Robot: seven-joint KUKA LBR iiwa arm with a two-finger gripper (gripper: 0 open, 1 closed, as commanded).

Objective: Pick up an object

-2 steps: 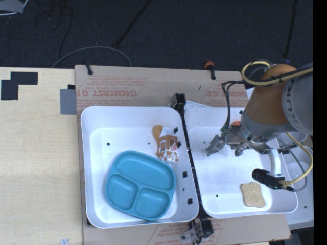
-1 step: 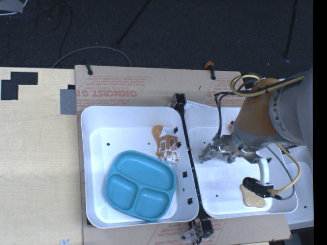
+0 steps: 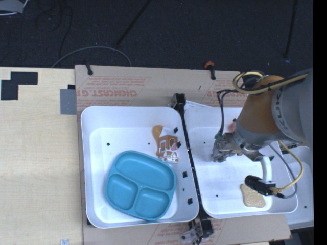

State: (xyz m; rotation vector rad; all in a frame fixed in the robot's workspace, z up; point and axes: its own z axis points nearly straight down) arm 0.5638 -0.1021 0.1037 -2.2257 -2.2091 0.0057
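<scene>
single fixed camera set above the bench [image 3: 41, 162], facing down at a slant from moderate height, framing the left bin [image 3: 97, 142] and right bin [image 3: 219, 188] whole, side by side, with the arm [image 3: 260, 111] entering from frame right.

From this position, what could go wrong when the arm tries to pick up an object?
1. The gripper is above bare floor of the right bin, apart from the tan flat piece; closing here would likely catch nothing.
2. That piece looks thin, so it may slip.
3. The brown-and-white item sits close to the divider and the blue plate; reaching it risks a collision.
</scene>
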